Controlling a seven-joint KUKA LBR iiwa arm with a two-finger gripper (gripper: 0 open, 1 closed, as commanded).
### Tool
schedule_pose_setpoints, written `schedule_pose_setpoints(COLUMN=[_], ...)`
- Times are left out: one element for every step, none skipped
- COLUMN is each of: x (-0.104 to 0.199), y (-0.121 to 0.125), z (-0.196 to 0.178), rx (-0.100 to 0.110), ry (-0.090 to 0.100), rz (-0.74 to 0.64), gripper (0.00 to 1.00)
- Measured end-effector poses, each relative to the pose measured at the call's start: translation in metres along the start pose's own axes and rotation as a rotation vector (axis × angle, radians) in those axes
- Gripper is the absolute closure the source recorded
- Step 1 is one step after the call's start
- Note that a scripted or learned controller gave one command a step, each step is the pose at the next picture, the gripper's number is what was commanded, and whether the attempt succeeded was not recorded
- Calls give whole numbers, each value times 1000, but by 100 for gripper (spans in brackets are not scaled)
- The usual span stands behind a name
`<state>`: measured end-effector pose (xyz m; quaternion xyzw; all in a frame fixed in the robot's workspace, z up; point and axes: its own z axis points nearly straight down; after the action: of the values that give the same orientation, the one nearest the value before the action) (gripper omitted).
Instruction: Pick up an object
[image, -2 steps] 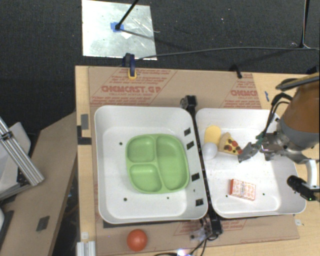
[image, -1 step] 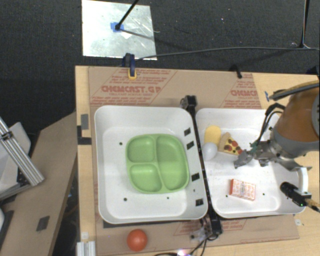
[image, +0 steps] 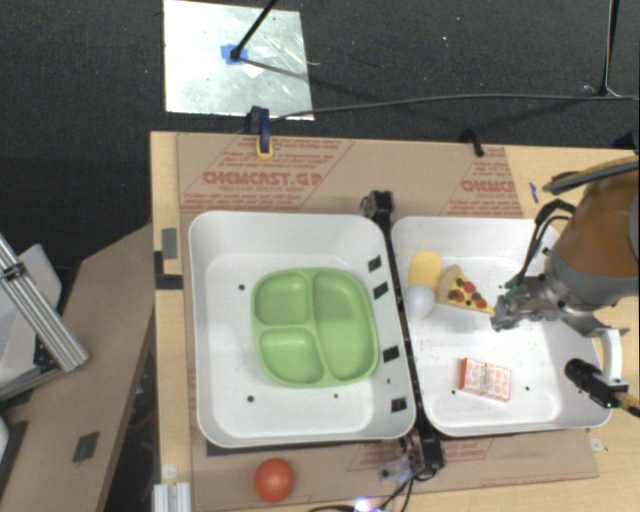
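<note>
The right bin (image: 540, 410) holds a pizza slice toy (image: 463, 290), a yellow rounded object (image: 426, 267), a small white ball (image: 419, 300) and a red and white packet (image: 485, 379). My gripper (image: 504, 314) hangs low over the right bin, just right of the pizza slice's tip. The grey wrist and the orange band rise from it to the right. I see nothing between its fingers.
The left bin (image: 215, 400) holds a green divided plate (image: 312, 326). An orange ball (image: 274, 479) lies on the bench in front of the left bin. A black divider with clips (image: 392, 320) runs between the bins. A black part of the arm (image: 592, 380) lies over the right bin's right edge.
</note>
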<state>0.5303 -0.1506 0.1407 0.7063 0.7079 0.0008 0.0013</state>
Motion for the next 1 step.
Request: schedule_pose_setpoints(x=[2], y=[-4], z=[-62], rx=[-4], ry=[-1], rz=[-2], gripper=[100])
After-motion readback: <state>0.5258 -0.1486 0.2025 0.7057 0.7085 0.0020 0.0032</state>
